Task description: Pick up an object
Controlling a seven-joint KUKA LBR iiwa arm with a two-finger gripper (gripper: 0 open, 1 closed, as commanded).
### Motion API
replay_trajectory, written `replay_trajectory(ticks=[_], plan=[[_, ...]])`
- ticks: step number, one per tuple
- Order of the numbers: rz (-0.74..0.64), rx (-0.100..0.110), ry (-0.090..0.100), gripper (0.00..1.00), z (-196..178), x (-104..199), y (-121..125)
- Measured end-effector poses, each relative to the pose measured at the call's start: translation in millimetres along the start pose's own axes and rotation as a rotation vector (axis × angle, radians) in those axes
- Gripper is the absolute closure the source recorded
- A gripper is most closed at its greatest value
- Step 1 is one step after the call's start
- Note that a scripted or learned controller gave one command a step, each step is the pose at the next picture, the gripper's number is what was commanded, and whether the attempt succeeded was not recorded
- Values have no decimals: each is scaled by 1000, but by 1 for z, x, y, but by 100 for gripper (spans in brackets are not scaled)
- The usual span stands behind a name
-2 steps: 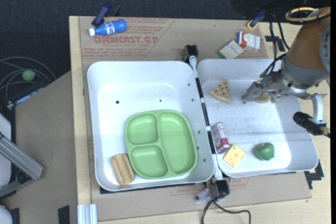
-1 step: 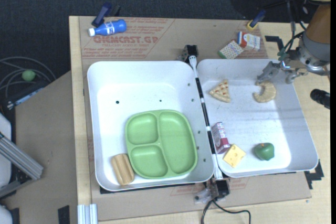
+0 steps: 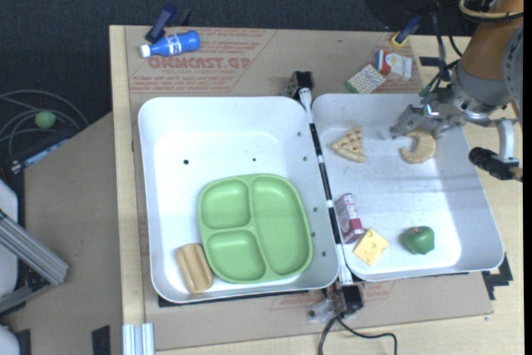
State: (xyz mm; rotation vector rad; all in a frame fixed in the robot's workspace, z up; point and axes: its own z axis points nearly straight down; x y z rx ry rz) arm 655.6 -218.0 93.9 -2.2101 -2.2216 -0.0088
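Observation:
In the right bin (image 3: 453, 204) lie a pizza slice (image 3: 350, 145), a tan round cookie (image 3: 419, 149), a red-and-white packet (image 3: 348, 218), a yellow cheese wedge (image 3: 371, 246) and a green pepper (image 3: 419, 240). My gripper (image 3: 413, 123) hangs low at the bin's far side, just above and left of the cookie, its grey fingers pointing left. Nothing shows between the fingers. The left bin (image 3: 166, 137) holds a green divided plate (image 3: 253, 225) and a tan bread piece (image 3: 194, 267).
Behind the bins on the cardboard lie a blue-and-white bottle (image 3: 170, 44), a small checkered box (image 3: 365, 80) and a red-white carton (image 3: 394, 64). A black clamp (image 3: 302, 83) sits at the bins' far junction. The arm (image 3: 490, 54) enters from the right.

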Motion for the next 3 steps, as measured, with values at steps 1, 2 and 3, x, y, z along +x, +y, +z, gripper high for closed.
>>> replay_trajectory(ticks=[1, 2, 3], plan=[[-1, -6, 0, 0, 7, 1, -21], [-1, -7, -8, 100, -3, -2, -22], [3, -7, -10, 100, -109, 63, -46]])
